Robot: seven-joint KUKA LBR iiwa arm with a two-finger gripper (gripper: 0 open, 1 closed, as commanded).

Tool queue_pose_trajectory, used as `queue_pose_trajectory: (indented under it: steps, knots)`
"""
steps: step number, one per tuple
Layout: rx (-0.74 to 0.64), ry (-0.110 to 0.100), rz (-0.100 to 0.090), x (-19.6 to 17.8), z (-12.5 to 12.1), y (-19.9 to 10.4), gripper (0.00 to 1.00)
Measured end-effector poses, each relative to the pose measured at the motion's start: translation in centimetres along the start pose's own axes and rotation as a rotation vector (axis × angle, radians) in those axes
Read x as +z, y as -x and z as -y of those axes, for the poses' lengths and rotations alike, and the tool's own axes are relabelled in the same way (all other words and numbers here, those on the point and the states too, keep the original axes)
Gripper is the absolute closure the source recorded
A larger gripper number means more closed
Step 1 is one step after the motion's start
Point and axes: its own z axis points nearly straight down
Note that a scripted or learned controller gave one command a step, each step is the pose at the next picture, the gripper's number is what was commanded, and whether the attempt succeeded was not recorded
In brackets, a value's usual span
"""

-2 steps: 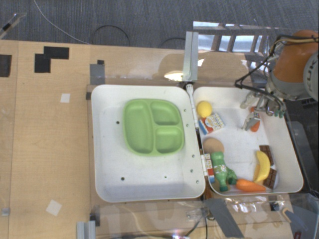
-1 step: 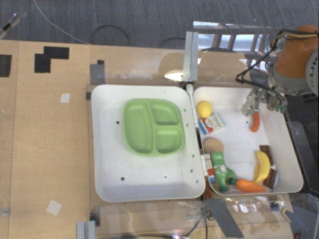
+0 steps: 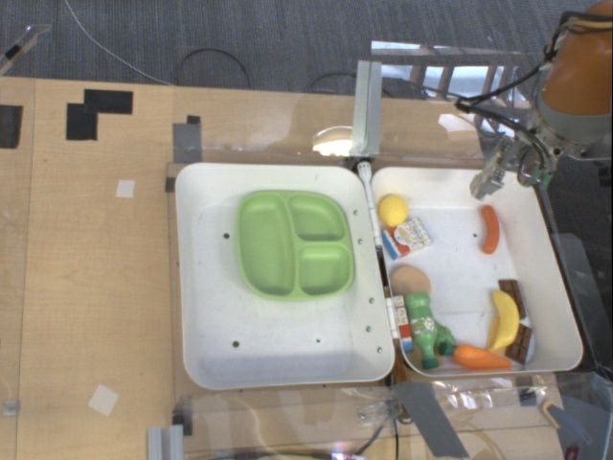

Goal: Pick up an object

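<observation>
My gripper (image 3: 508,173) hangs over the far right corner of the right bin (image 3: 450,195), open, with nothing between its fingers. A red sausage (image 3: 489,228) lies just below it. Also in this bin are a yellow lemon (image 3: 392,209), a small red-and-white packet (image 3: 407,237), a tan egg-shaped thing (image 3: 410,280), a green toy bottle (image 3: 427,326), an orange carrot (image 3: 481,357), a banana (image 3: 503,320) and a brown bar (image 3: 511,295) under the banana.
The left bin (image 3: 211,333) holds a green divided plate (image 3: 294,243). A metal post (image 3: 368,103) and rail stand behind the bins. Cables run along the arm's wrist at the upper right.
</observation>
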Motion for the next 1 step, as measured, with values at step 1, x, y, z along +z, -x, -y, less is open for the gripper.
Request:
queue_pose_trajectory:
  steps: [1]
  knots:
    - [0.057, -0.002, -0.004, 10.43, 6.79, -7.5, 1.0]
